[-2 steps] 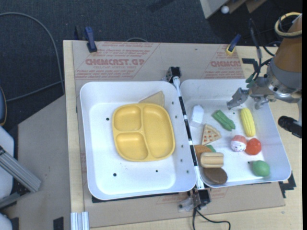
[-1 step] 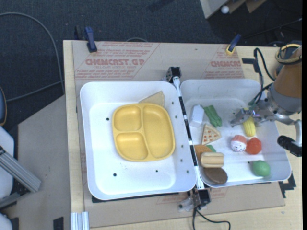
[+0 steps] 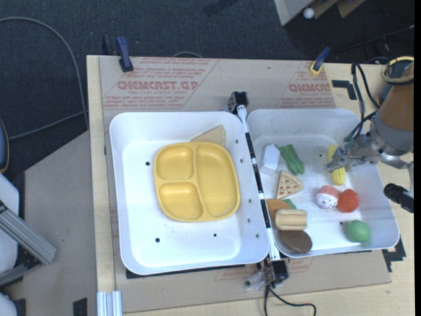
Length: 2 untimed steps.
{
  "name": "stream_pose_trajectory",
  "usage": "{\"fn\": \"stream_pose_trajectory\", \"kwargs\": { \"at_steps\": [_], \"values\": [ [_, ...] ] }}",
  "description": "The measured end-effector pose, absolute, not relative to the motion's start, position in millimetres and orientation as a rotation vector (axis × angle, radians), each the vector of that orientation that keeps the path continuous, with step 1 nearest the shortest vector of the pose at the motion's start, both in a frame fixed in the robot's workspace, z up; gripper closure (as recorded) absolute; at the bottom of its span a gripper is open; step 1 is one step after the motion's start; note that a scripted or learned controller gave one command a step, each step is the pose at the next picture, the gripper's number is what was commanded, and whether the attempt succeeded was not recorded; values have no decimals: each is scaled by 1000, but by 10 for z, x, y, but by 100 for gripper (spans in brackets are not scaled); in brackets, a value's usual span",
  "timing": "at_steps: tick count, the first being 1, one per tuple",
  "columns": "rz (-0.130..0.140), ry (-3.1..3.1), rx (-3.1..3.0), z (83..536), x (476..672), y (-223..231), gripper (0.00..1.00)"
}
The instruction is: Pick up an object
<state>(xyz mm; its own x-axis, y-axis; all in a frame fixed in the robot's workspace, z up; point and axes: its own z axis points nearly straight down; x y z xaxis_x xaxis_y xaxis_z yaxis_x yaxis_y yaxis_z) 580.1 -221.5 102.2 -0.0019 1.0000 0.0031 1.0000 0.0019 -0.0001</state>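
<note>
Gripper (image 3: 343, 158) sits right over the corn (image 3: 337, 174) near the right bin's (image 3: 309, 118) far-right wall (can't tell the jaw state from here), so I'd centre on the corn before lifting, clear of the tomato (image 3: 348, 201) just nearer the camera.

arm: I see it reaching in from the right edge, grey body with the orange band (image 3: 398, 107) above the wrist | wrist: pitched steeply downward, leaning a little leftward | hand (image 3: 346, 155): dark, low at the arm's tip, pointing down | fingers: blurred together from here, possibly parted, I cannot tell
</note>
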Motion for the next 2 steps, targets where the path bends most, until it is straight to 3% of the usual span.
{"fn": "stream_pose_trajectory", "kwargs": {
  "at_steps": [1,2],
  "values": [
    [-4,-2224,-2222,907,5570,-1722,100],
    [-2,-2223,-2220,1850,5746,-632,100]
  ]
}}
